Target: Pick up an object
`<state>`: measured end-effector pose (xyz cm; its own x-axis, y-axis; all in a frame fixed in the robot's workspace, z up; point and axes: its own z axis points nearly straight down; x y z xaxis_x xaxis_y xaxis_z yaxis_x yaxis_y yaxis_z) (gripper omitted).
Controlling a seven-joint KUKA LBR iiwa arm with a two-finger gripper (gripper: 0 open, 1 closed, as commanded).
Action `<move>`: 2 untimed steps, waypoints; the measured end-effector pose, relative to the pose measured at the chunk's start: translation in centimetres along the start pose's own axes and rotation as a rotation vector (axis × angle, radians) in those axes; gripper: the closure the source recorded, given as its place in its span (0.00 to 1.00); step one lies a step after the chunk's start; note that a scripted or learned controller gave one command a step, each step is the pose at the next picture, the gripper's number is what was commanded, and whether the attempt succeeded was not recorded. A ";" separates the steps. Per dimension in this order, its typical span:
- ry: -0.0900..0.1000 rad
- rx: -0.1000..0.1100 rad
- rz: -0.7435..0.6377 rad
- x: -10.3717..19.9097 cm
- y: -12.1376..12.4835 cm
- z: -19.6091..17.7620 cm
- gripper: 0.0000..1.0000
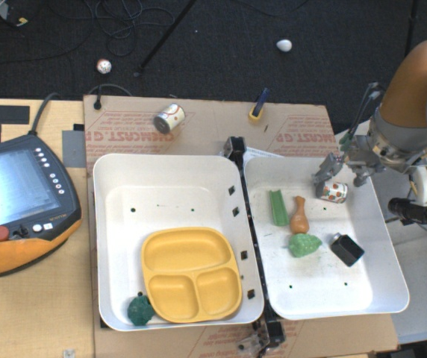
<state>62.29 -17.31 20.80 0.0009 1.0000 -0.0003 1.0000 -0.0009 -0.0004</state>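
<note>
Red-patterned white cup (334, 192) under gripper (331, 171), cardboard (198, 125) lettering illegible

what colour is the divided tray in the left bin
Yellow: the divided tray, seen from the overhead camera view.

A: How's the scene viewed?

B: From one fixed spot above, tilted down, far enough that both shallow white plastic bins (175, 171) and the brown cardboard sheet (206, 121) beneath are taken in.
</note>
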 end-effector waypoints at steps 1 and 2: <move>0.004 0.005 -0.003 6.2 -6.0 -1.4 0.00; 0.002 0.011 0.000 5.6 -4.9 11.4 0.00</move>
<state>57.35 -11.70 9.38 0.0005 1.0000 0.0020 0.9999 -0.0004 -0.0113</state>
